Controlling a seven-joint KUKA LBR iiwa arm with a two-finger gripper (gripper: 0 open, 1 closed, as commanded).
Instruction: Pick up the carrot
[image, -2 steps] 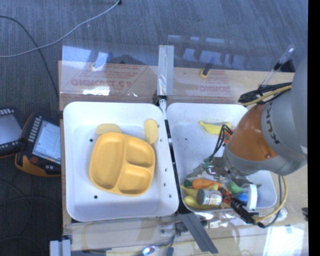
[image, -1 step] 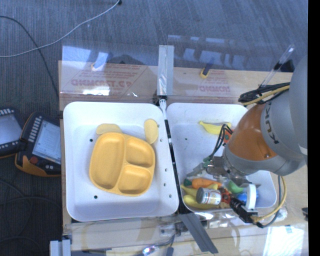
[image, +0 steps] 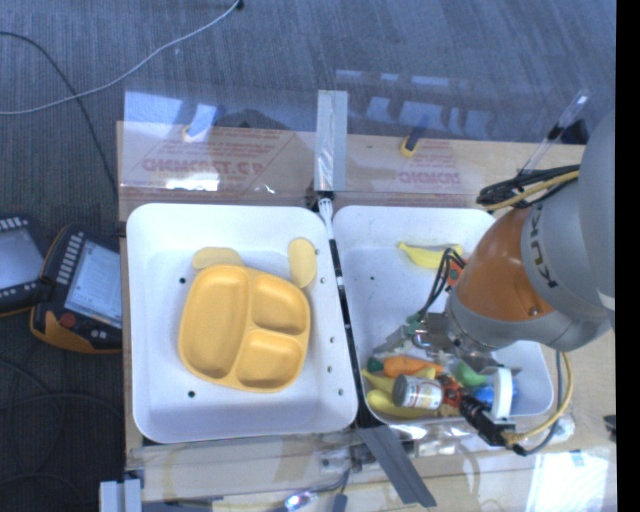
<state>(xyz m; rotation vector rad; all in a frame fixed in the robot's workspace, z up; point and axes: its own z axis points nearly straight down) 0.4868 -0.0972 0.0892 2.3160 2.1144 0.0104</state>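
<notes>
Orange carrot (image: 408, 365) is lying in the right bin (image: 375, 235), basically right under the claw (image: 432, 338) and touching the pile of toys beside it. Can't tell what state the claw is in, the wrist hides it. My guess is the carrot is light, hard plastic, kinda slick, so grab it across the thick middle, not the tapered tip.

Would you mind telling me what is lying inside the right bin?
The right bin holds a carrot, a small can and yellow banana-like pieces. The arm covers the bin's right half.
</notes>
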